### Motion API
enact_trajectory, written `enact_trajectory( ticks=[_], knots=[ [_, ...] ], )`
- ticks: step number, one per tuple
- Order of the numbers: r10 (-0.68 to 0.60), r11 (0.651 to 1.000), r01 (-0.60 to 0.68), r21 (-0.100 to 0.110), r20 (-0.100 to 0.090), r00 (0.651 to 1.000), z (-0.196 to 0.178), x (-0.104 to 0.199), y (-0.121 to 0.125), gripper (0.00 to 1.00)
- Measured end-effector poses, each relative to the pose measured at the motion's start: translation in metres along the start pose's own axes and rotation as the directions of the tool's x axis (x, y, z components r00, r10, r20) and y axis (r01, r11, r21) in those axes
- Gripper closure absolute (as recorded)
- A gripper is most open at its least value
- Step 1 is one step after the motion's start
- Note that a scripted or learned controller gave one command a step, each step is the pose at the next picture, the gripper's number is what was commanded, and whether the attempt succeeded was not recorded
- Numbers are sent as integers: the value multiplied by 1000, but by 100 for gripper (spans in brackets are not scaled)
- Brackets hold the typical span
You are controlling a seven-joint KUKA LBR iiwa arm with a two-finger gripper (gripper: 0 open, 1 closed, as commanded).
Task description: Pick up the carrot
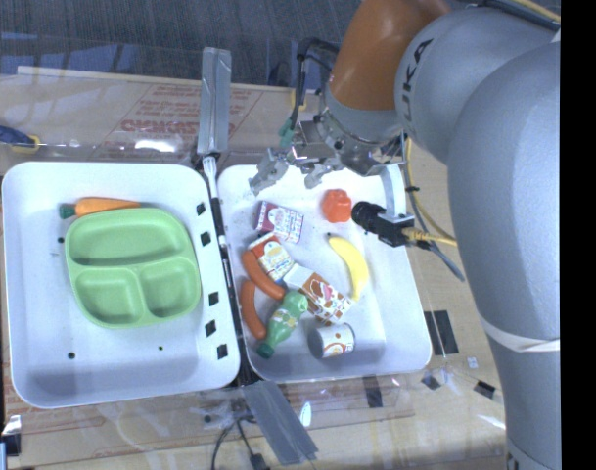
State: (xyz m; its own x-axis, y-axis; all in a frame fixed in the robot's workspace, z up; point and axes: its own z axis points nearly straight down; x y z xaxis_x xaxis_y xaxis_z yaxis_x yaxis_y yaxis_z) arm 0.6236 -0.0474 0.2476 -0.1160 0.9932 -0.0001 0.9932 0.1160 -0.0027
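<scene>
The carrot (104, 205), orange with a green top, lies on its side at the far left of the left bin (33, 360), touching the back rim of a green divided plate (131, 262). My gripper (291, 172) hangs over the far edge of the right bin (400, 346), well to the right of the carrot and across the divider between the bins. Its two fingers (267, 173) are spread open with nothing between them.
The right bin holds a red tomato-like piece (338, 205), a banana (349, 262), a small carton (280, 222), two sausages (262, 273), a green bottle (281, 323), a can (332, 340) and a snack box (324, 297). A metal bar (214, 101) stands behind the divider.
</scene>
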Motion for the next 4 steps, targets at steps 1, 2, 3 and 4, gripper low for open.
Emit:
enact_trajectory(
  ticks=[1, 2, 3, 4],
  knots=[
    [48, 999, -48, 2, 0, 999, 26, 17, -21, 0],
    [137, 991, -137, -2, 1, 991, -59, -14, 32, 0],
    [290, 957, -290, 4, 0, 957, 49, -16, -16, 0],
    [283, 959, -283, 6, 0, 959, 40, -15, -15, 100]
  ],
)
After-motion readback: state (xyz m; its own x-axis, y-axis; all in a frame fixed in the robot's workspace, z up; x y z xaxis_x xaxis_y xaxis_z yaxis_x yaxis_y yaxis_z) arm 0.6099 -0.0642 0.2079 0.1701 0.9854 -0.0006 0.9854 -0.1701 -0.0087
